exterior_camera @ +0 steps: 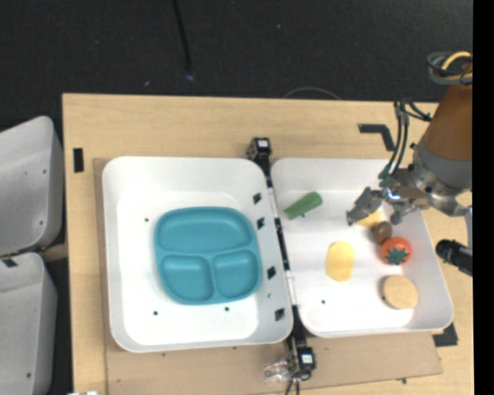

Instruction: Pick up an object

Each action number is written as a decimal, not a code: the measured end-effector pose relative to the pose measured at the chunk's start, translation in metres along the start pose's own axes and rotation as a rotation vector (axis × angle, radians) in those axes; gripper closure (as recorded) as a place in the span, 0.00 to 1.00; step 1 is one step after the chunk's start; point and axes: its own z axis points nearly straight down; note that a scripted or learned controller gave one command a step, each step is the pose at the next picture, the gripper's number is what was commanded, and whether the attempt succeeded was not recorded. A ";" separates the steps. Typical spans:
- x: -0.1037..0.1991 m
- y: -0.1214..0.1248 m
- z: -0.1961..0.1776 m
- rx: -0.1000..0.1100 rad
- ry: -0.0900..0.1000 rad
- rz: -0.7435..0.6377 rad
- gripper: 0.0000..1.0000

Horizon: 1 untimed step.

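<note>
My gripper (379, 212) hangs over the right bin (313, 315) near its far right side. It is open, its two dark fingers (361, 211) spread apart with nothing between them. Just below it lies a small brown round piece (381, 230), touching a red tomato-like toy (395, 251). A yellow oval piece (340, 261) rests in the middle of the bin. At the front right sits a tan round disc (400, 292), and a green stick-shaped piece (302, 205) lies at the far left. A bit of something yellow peeks out beside the left finger.
The left bin (123, 303) holds a blue divided plate (206, 252). Clips run along the divider (276, 245) between the bins. The arm's orange band (451, 126) rises at the right edge. White objects (16, 188) stand left of the bench.
</note>
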 end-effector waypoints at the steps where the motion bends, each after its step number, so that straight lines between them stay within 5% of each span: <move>1: 0.000 0.003 -0.007 -0.012 -0.002 -0.003 0.00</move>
